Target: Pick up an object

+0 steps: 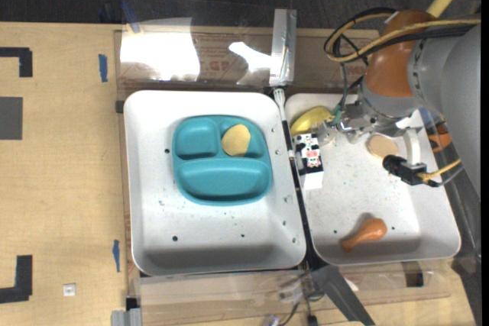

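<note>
- Presumably after the yellow banana-like toy (311, 118), lying at the far left corner of the right bin (397, 240), just beside the divider wall.
- Reaching in over that bin's far edge: gripper (345, 125), down near the toy; whether the fingers are apart or closed cannot be told, nor whether anything is held.
- Also in the right bin: a small black-and-white card (308, 153) against the left wall, a pale peach piece (382, 144) partly under the wrist, an orange pear-shaped toy (364, 232) near the front.
- Likely trouble: toy crowded against wall and corner, so a finger could strike the rim or push the toy aside; rounded shape could roll out of a pinch.
- Further risk: loose cable (359, 38) looping off the wrist, apt to snag.
- Next door, in the left bin (145, 164): teal divided plate (221, 172) with a yellow round food toy (236, 140) in its upper right compartment.
- Around: tan cardboard-coloured bench (53, 187) with black and blue tape marks, dark floor beyond.
</note>
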Available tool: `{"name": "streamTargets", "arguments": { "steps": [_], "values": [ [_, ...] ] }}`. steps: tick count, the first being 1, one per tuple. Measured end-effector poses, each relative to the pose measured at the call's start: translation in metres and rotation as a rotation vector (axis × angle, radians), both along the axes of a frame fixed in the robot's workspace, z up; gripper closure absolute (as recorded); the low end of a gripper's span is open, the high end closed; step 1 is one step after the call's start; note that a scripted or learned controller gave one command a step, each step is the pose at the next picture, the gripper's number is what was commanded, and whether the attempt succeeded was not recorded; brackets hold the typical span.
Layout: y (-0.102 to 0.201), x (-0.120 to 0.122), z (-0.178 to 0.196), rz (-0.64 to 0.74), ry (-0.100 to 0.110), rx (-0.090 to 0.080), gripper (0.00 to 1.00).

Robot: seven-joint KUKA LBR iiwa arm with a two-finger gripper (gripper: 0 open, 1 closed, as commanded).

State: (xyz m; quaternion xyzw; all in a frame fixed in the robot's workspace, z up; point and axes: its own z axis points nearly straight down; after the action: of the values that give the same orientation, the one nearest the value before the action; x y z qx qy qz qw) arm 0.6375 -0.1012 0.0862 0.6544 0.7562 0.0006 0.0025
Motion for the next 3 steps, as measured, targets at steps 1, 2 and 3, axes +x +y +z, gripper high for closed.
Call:
{"name": "streamTargets", "arguments": {
  "steps": [1, 2, 3],
  "values": [
    [0.031, 0.003, 0.1, -0.045, 0.0, 0.002, 0.0],
    [0.006, 0.015, 0.012, 0.009, 0.002, 0.001, 0.0],
    [0.0, 0.028, 0.008, -0.062, 0.027, 0.01, 0.0]
  ]
}}
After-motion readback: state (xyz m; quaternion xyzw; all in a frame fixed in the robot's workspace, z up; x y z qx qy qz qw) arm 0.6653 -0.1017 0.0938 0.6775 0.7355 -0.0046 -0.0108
